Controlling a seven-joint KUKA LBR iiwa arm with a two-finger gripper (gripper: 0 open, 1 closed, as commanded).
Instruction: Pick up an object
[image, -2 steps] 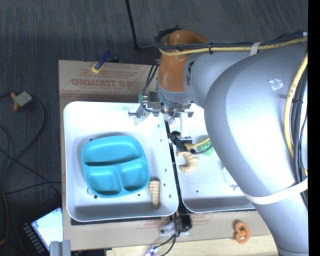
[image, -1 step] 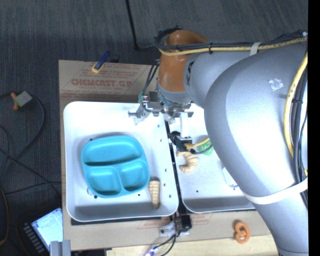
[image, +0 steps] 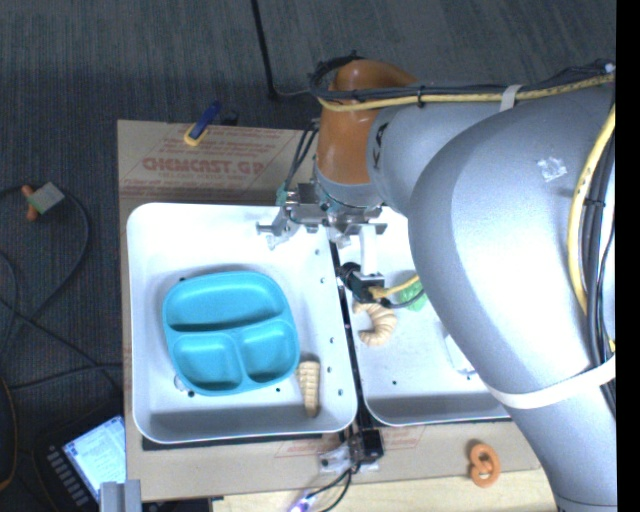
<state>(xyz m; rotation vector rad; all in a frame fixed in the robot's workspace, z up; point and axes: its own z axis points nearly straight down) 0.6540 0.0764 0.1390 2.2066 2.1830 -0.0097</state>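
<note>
Operator: Where am I in the pick?

Spotter: Approach, I'd judge. Your pincer (image: 330, 228) hangs over the far end of the wall between the left bin (image: 140, 300) and the right bin (image: 420, 405). You cannot tell from this height whether it is wide or narrow.

Operator: What does the next move call for?

Spotter: Choosing a target. The ribbed beige piece (image: 310, 387) lies in the left bin's near corner, just beside the blue tray (image: 232, 330). The curled beige piece (image: 378, 325) lies in the right bin, near the dividing wall. For either, you'd travel toward the near side, then descend.

Operator: Anything hidden?

Spotter: Your arm (image: 500, 250) covers much of the right bin, so you cannot judge what lies beneath it.
</note>
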